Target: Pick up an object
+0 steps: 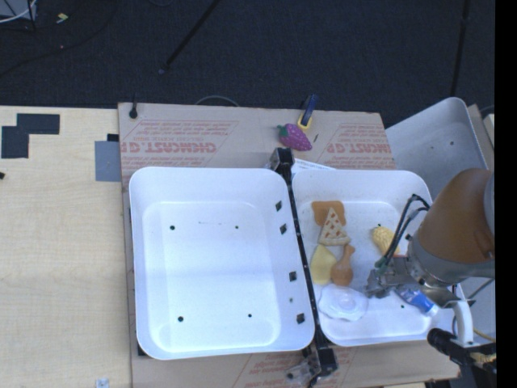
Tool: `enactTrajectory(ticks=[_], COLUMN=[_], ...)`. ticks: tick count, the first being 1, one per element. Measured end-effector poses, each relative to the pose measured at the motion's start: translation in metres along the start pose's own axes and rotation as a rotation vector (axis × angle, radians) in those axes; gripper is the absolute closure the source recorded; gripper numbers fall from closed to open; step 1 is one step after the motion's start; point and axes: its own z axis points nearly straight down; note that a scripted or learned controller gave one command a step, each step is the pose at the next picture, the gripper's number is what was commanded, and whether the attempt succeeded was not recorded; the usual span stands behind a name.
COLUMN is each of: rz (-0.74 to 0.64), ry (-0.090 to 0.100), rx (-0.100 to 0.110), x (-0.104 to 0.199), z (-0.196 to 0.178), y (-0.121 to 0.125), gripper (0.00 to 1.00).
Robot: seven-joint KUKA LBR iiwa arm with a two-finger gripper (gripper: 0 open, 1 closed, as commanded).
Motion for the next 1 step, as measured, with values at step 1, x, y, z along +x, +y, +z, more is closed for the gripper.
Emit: enactTrajectory(ticks=[1], rz=[-0.012], ry=[-0.002], rx=[-0.008], x=[0.0340], z=[0.0236], y=[0.0830], gripper=[1.00])
